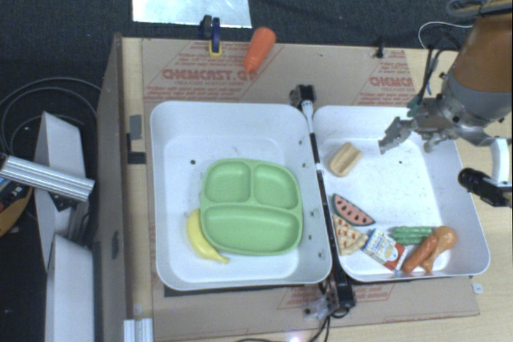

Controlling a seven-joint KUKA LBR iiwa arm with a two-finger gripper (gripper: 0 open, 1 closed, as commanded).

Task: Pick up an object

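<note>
Grey arm: reaches in from the right, above the right bin.
Claw: hangs over the right bin's upper part; whether it is spread or pressed together cannot be told; nothing is seen held.
Bread piece: lies just left of the claw, apart from it.
Right bin, lower edge: watermelon slice, green pod, orange carrot.
Left bin: green divided plate, banana.

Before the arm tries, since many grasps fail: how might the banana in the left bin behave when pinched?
The banana looks like smooth toy plastic, so probably stiff, light and slippery. Curved against the green tray, it may pivot or slide away.
</note>
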